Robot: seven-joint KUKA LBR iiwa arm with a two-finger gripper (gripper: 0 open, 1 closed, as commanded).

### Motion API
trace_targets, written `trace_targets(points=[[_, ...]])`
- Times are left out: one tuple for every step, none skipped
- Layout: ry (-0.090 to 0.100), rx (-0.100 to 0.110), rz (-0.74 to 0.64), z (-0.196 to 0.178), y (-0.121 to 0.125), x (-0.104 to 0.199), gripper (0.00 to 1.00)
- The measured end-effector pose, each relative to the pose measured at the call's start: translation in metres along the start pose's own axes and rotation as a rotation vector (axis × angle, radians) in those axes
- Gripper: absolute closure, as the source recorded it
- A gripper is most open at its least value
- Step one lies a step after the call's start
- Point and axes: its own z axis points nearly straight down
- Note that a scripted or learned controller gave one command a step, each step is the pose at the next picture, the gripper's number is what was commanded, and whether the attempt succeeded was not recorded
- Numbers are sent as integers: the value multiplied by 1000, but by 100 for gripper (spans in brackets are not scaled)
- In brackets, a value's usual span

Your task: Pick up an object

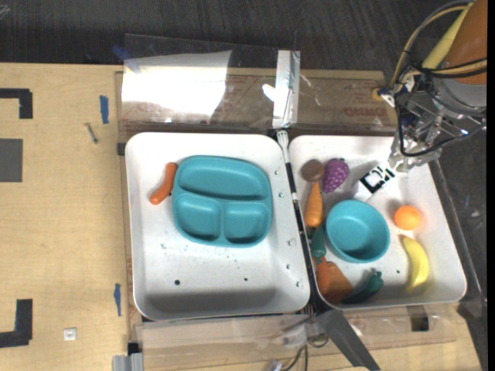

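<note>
Pincer (405,154) hangs above right bin's (456,273) far corner, nothing visibly held.

Two bins are sitting side by side on the tabletop (54,230). The left bin (147,277) is holding a divided tray (221,199) toward its back, with a small carrot (163,184) lying just beside the tray's left edge. The right bin (448,277) is holding a bowl (357,231) near its middle. Behind the bowl, a bunch of grapes (335,174) is lying beside a rounded item (311,169) at the back left. A carrot (313,203) is lying along the left wall, left of the bowl. An orange (407,217) is sitting right of the bowl, with a banana (416,261) in front of it. A tagged block (376,179) is lying behind the bowl, toward the right. The gripper (410,154) is hanging over the right bin's back right corner.
</note>
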Motion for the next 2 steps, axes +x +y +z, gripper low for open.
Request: trace_targets(points=[[-3,17,-240,-64,-18,21,100],[-2,3,-291,-2,32,-45,100]])
